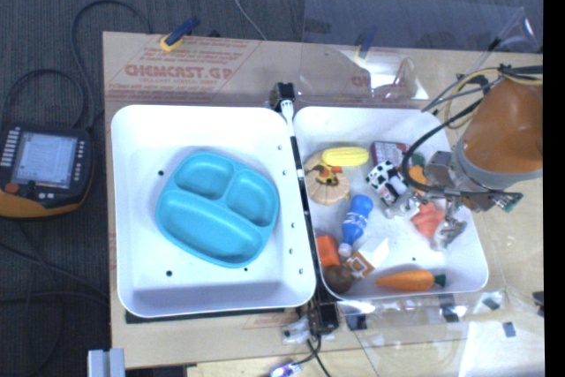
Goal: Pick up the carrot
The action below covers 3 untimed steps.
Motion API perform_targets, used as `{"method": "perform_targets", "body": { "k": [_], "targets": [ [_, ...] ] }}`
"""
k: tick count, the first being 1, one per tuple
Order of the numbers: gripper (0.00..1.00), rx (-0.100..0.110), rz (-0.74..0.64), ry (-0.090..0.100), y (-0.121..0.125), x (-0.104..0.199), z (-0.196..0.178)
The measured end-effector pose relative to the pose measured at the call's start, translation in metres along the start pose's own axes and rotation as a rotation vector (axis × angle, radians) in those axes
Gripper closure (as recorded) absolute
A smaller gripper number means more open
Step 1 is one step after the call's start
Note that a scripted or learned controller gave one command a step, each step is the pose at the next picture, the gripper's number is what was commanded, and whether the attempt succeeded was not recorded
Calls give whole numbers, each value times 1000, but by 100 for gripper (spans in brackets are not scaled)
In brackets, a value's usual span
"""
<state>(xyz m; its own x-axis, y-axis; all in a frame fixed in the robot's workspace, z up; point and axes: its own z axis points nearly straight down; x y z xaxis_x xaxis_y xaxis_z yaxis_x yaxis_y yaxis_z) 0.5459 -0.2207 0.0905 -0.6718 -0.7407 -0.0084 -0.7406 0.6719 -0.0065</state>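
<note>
- The carrot (407, 281) lies flat along the lower edge of the right bin (472, 253), at the lower right of the frame, its orange body pointing left and its green tip to the right.
- The arm's jaws (431, 209) hang over the right side of that bin, above and to the right of the carrot and apart from it; whether they are spread or pressed together cannot be told.
- Left of the carrot sit a brown round thing (338, 279) and a blue bottle (356, 219).
- A yellow corn cob (345, 157) lies near the bin's top.
- The left bin (141, 137) holds a blue divided plate (218, 207).
</note>
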Motion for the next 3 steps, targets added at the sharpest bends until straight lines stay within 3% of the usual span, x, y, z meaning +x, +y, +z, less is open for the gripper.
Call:
{"method": "perform_targets", "body": {
  "k": [1,2,3],
  "targets": [
    [0,-1,177,1,-55,-49,2],
    [0,-8,-27,9,-66,-57,2],
    [0,0,-318,-2,-94,-85,-70]
  ]
}}
